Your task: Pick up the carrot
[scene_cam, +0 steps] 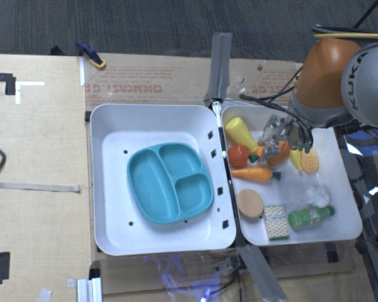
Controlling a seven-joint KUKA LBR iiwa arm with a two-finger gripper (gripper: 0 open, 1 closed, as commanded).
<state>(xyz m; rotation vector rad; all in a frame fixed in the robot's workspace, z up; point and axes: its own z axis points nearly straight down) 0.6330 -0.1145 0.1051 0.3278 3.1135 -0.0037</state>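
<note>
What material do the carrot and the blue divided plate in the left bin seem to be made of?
Carrot: probably moulded plastic toy food; its orange surface is smooth and even, with a small green stub at one end. Blue divided plate: likely hard plastic with a slight sheen; one uniform turquoise colour, rounded moulded compartments.

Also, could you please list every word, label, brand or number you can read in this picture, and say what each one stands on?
"KUKA", running vertically on the grey arm at the right edge.
Red lettering, seen upside down, on the cardboard sheet behind the left bin: too blurred to read with confidence.
Print on the small box in the right bin: too small to read.
Label on the green bottle: too small to read.
</note>
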